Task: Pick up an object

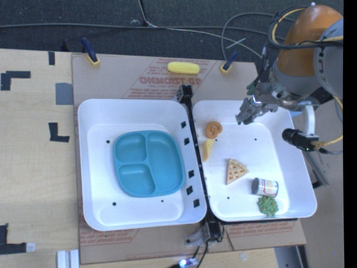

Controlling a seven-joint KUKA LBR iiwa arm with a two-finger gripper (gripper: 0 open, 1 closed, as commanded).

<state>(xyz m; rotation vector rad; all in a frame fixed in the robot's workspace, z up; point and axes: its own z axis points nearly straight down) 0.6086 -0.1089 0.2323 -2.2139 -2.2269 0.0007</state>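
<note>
Gripper (246, 114) being hung over the right bin (290, 166), nothing being carried.

Camera view: the pincer's state cannot be told from here, the tip being seen as one dark blur above the bin's upper edge. The likeliest target, a round tan pastry (213, 129), is lying near the bin's upper left, just left of the tip, with a pale yellow wedge (207, 148) just below it. A pizza slice (235, 171), a small can (265, 187) and a green cluster (268, 206) are being left lower down. A miss is being risked: the pastry is low and flat, sitting close to the divider wall, so it could be nudged rather than gripped.
</note>
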